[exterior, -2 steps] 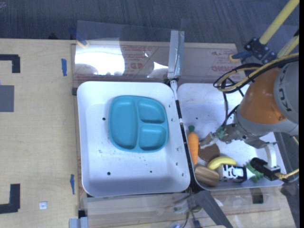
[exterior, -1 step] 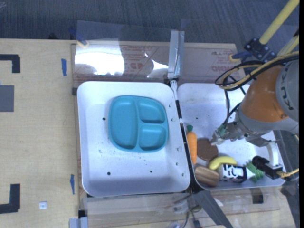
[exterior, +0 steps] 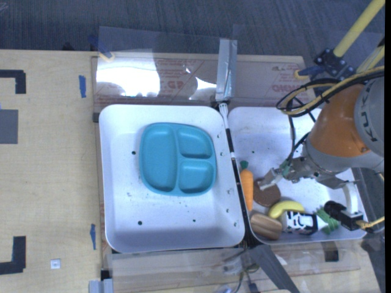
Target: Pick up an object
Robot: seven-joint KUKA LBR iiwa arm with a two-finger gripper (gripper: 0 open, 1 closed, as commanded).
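Note:
My gripper (exterior: 273,177) hangs low in the right bin (exterior: 263,133), reaching in from the right under the orange-banded wrist. Its tip is just above the upper edge of a brown round piece (exterior: 267,195). An orange carrot (exterior: 247,188) lies upright along the bin's left wall, just left of the gripper. A yellow banana (exterior: 285,208) lies below the brown piece. A tan wooden-looking loaf (exterior: 266,226) sits at the bin's front. A black-and-white object (exterior: 299,222) and a small green piece (exterior: 328,224) lie to its right. Nothing shows between the fingers.
The left bin (exterior: 122,212) holds a blue divided plate (exterior: 178,158) near its middle. A low wall (exterior: 231,163) separates the two bins. Clear plastic sheeting and a cardboard panel (exterior: 269,78) stand behind the bins. Cables loop above the wrist.

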